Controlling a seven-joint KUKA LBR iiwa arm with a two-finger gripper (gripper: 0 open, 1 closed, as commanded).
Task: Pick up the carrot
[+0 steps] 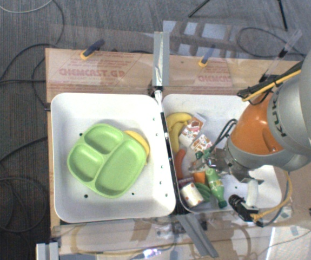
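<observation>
- You've got two shallow white bins side by side on the bench: the left white bin [63, 145] and the right white bin [269, 191].
- The left one holds a light green plastic tray with three compartments [107, 160], set at a tilt, with a yellow curved piece [139, 142] poking out from under its upper right edge.
- The right bin's pile is crowded against its left wall. At the top you'll see a yellow banana [176, 122], curving down along the wall, with a small white and red printed packet [193, 130] just beside it.
- The small orange carrot with green leafy top [199, 176] sits in the middle of that pile, near the lower half of the right bin. Only a short orange stub is visible, so I honestly can't tell you its long axis or which way it points.
- Just left of it there's a reddish sausage-shaped piece [180, 160] running roughly up and down along the wall.
- Below the carrot is a green plastic bottle-like toy [214, 184], and a white cylindrical cup-like thing [191, 194] lies at the bottom left corner.
- The grey arm with its orange band [255, 129] reaches in from your right, and the gripper [213, 163] is right down over the pile, just above and right of the carrot.
- The clutter hides its tip, so it's anyone's guess if it's parted or closed.
</observation>
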